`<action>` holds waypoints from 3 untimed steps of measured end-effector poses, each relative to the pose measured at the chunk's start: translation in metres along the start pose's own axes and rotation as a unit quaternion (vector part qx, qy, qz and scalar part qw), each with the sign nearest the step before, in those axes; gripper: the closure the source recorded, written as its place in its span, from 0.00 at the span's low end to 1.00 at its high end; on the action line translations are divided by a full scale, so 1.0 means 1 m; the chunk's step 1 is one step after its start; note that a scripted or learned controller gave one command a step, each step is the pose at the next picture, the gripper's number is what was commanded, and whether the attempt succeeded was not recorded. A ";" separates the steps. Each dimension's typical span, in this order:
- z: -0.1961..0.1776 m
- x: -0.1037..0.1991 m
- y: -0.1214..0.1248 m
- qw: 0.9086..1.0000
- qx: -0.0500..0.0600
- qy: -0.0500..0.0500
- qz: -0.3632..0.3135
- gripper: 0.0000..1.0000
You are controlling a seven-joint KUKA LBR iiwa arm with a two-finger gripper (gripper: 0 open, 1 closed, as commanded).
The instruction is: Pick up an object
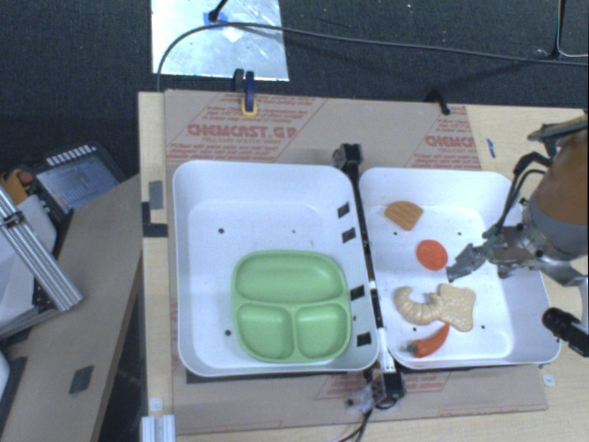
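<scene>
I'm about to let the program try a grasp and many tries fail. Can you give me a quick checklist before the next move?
1. Gripper over the right bin: ok.
2. Object between its fingers: not ok, none seen.
3. Nearest target, red round piece, lying free of others: ok.
4. Tan pieces separated for a clean pick: not ok, they touch.
5. Green divided tray out of the way in the left bin: ok.
6. Gripper opening: cannot tell.

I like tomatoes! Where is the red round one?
The tomato lies in the right bin, below the orange chip, above the beige pieces, just left of the gripper.
</scene>
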State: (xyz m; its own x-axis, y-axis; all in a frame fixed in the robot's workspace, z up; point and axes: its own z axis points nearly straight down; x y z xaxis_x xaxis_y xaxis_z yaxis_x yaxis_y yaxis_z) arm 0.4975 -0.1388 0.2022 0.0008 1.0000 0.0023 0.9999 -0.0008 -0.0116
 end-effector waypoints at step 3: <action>0.103 0.012 -0.001 1.000 -0.004 0.000 -0.001 0.00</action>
State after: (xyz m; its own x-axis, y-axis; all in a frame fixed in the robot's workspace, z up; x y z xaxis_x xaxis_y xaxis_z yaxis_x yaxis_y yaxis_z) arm 0.4955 -0.1262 0.0992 -0.0012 1.0000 0.0016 1.0000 0.0012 -0.0034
